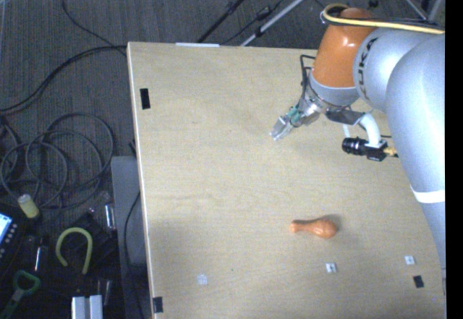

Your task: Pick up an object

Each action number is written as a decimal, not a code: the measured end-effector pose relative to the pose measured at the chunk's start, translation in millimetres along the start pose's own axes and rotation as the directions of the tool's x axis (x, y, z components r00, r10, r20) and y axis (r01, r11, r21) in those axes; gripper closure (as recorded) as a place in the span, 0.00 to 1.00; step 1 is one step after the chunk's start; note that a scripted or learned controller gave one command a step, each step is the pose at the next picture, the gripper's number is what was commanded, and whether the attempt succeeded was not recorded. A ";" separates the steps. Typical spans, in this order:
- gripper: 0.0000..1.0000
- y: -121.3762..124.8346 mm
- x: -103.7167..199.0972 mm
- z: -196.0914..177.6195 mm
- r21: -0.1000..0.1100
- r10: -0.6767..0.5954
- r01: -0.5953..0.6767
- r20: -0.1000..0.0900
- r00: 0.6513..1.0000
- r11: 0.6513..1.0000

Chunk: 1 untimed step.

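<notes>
The gripper (281, 129) hovers above the bare bench (217, 166), nothing in it — whether it's spread, I cannot tell. Approach stage, I'd say: the orange pear-shaped object (316, 227) lies well apart — next comes a reach toward it.

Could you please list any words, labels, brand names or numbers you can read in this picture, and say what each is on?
No text can be read here.
The dark marking on the grey arm beside the orange band is too blurred to read.
The small black and white tags on the bench show no legible characters.
The orange object bears no label.
</notes>
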State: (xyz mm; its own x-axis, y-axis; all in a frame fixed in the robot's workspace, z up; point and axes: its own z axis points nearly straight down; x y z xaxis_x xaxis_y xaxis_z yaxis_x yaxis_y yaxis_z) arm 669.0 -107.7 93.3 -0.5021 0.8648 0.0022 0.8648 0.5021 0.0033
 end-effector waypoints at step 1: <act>1.00 21.1 37.4 -90.1 0.003 0.247 -0.247 0.004 0.969 0.969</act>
State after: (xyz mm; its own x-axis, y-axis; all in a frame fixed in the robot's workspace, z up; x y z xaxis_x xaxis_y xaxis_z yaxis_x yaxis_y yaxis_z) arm 668.4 -65.1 183.6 -0.2729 0.9620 -0.0008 0.9620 0.2729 -0.0007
